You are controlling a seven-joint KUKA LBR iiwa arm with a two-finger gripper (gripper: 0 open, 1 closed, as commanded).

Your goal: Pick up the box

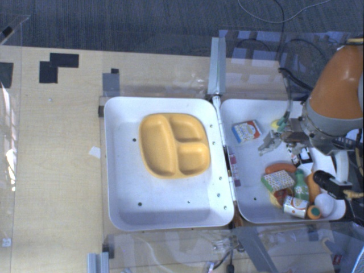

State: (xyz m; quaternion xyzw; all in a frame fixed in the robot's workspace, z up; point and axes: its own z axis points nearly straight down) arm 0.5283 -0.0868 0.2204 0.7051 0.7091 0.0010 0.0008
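White box (246, 131), its red-and-blue label unreadable, lies beside the end effector (277, 136); grip state unclear.

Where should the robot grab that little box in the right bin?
Probably from straight above, fingers closing across the box's shorter sides. It lies flat and alone on the right bin's floor, apart from the pile of items, so there is room around it. The gripper sits just to its right.

Grey arm (335, 121), broad orange band, metallic tool (277, 138)
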